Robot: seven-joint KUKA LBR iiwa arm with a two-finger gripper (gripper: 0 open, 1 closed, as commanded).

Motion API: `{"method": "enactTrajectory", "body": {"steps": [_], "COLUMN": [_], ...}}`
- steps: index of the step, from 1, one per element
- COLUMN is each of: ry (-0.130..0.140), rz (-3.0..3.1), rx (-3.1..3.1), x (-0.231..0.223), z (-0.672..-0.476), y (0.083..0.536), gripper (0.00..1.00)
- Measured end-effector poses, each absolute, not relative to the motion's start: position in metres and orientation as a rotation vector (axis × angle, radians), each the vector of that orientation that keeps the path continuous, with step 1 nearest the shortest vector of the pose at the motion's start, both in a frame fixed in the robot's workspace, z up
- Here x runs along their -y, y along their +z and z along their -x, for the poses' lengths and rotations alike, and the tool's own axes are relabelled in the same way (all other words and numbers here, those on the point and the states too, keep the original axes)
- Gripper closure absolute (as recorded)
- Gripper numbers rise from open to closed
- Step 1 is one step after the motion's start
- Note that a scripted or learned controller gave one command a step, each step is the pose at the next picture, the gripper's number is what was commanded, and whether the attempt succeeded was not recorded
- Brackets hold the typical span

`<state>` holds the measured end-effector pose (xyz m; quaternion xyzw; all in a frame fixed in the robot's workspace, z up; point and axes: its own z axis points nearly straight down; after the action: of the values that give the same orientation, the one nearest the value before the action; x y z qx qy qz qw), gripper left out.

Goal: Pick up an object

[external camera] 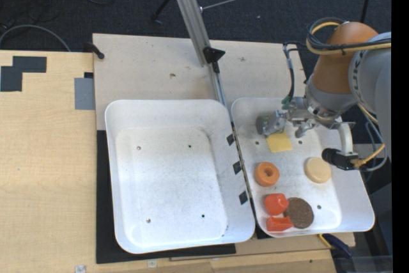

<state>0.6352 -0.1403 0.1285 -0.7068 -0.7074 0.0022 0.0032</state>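
The gripper (289,123) hangs low over the upper part of the right bin (358,217), right above the yellow block (279,142), which lies just at its 6 o'clock; whether it touches the block I cannot tell, and nothing is visibly held. Whether the fingers are apart or together I cannot tell either, since the metal parts blur into one grey cluster from this slanted view. The likely trouble: the block looks flat and low, so a descent slightly off centre could push it aside or tip it instead of gripping it, and a shove toward 9 o'clock would drive it against the bin wall beside the left bin (121,137). The other pieces sit apart from the gripper: an orange ring (267,174) at 6 o'clock of the block, a cream disc (317,170) toward 4 o'clock, and a red piece (276,204) touching a brown disc (299,212) near the bin's lower edge. A second red bit below them is half hidden. The cable and black part by the cream disc could snag it.
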Motion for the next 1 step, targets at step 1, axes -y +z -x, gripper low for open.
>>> {"method": "enactTrajectory", "body": {"steps": [1], "ry": [0.003], "rz": [2.222], "rx": [2.216], "x": [0.1415], "z": [-0.6361], "y": [0.142], "gripper": [1.0]}}
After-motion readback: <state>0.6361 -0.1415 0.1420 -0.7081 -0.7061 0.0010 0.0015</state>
